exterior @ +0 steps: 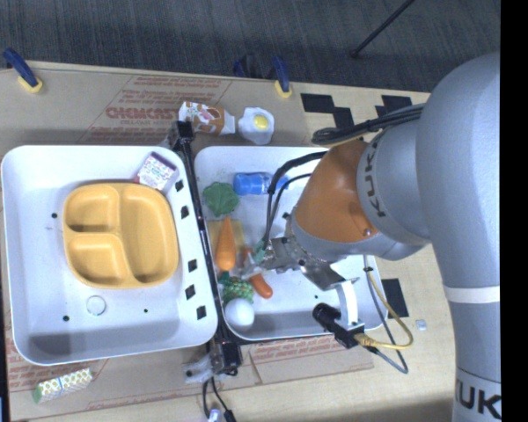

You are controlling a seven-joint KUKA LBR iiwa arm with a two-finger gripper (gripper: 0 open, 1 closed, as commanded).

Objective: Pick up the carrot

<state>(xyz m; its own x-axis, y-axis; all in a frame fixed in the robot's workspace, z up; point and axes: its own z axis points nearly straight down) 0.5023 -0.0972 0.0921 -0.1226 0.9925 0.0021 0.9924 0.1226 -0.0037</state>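
While the grey arm with its orange band reaches in from the right over the right bin, the jaws sit low near that bin's middle-left; can't tell if they're open or closed, too much clutter and the wrist blocks them. Carrot lies lengthwise along the right bin's left wall, just left of the jaws, not between them as far as visible. Green leafy item just above the carrot's top end. Blue object near the bin's upper edge. Small red-orange piece and a green bit below the carrot, white egg-like ball in the bottom-left corner. Left bin holds a yellow divided tray and a small pink-white packet at its upper right. On the counter behind the bins: a small carton and a white-and-yellow item. Blue clamps on the counter's back edge.
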